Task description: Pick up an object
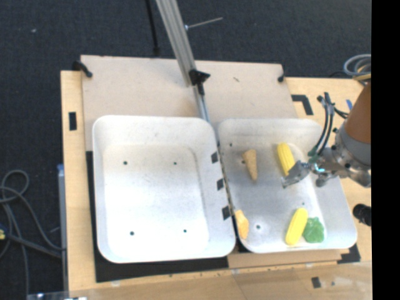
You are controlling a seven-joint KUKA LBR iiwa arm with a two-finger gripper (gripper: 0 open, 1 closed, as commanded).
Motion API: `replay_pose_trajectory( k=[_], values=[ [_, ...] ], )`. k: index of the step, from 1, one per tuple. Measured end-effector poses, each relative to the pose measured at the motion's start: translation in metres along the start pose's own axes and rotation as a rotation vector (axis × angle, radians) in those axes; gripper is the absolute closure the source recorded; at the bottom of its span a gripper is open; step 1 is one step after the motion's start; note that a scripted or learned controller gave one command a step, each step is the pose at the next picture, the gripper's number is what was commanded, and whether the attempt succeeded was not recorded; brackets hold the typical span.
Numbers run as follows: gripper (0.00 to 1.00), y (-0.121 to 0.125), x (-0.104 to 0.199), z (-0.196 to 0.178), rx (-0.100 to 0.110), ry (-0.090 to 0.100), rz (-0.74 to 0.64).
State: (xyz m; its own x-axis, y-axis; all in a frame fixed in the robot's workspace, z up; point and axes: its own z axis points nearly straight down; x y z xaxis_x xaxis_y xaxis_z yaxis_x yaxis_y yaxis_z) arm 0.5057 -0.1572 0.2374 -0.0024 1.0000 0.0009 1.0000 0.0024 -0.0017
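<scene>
Two white bins side by side on the bench. Left bin (156, 186) has nothing but a few dark dots on its floor. Right bin (275, 230) holds five things: two yellow corn cobs, two orange cone-like pieces, one green lump.

Nearest the camera, front of right bin: lower corn cob (296, 225) lying tilted, touching the green lump (314, 229) on its right side; what the lump is can't be made out, too blurry. Small orange piece (241, 223) sits at the bin's front-left edge, right against the divide between the bins; shape unclear.

Further back: orange cone (250, 164) lying mid-left, apart from the rest. Upper corn cob (285, 157) lying just beside the gripper (299, 172), to its left and slightly behind.

Gripper comes in from the right, low over the right bin; one grey finger (292, 177) visible pointing left-down near the upper cob. Nothing seen between the fingers; whether they are spread or closed can't be told. Arm (356, 136) is cut off at the right, orange band partly visible.

Far side: metal rail (175, 30) slanting up behind the bins.
</scene>
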Motion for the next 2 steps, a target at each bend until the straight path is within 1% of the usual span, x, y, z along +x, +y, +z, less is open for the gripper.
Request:
replay_pose_trajectory(
  k=[1, 2],
  values=[
    [0.00, 0.001, 0.000, -0.002, -0.005, -0.001, 0.002],
    [0.00, 0.005, 0.008, 0.052, 0.002, -0.002, 0.006]
  ],
)
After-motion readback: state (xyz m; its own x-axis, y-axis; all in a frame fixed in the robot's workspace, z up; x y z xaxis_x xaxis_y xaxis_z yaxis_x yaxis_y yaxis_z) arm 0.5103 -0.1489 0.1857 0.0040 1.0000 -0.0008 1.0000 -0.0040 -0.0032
